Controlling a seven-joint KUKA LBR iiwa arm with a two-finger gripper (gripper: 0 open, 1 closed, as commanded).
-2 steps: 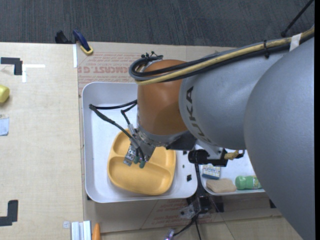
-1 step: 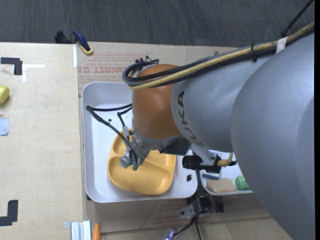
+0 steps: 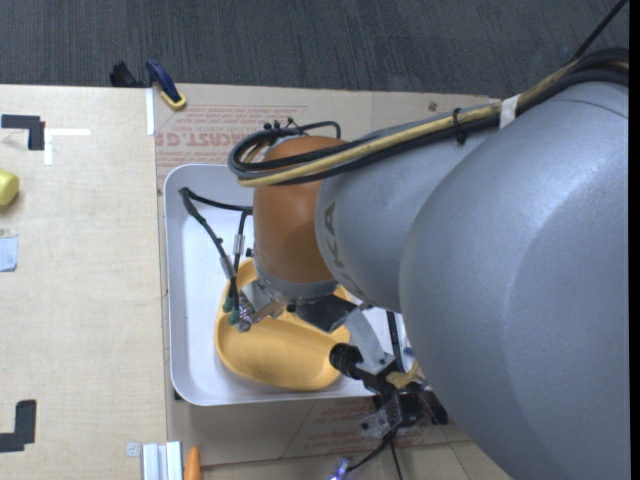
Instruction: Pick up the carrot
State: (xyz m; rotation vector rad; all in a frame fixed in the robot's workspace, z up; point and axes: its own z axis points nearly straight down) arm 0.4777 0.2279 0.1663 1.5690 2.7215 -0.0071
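The arm point(image 3: 450, 228) reaches from the right over 1 white bin point(image 3: 195, 368), its gripper point(image 3: 262, 313) low over a yellow dish point(image 3: 275, 353) at lower centre. Whether the gripper is spread or pressed together cannot be told. The arm covers the bin, so the carrot's place and long axis cannot be told.

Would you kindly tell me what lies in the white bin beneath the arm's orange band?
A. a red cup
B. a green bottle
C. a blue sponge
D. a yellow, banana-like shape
D: a broad yellow shape rests on the white bin floor, just below the orange band.
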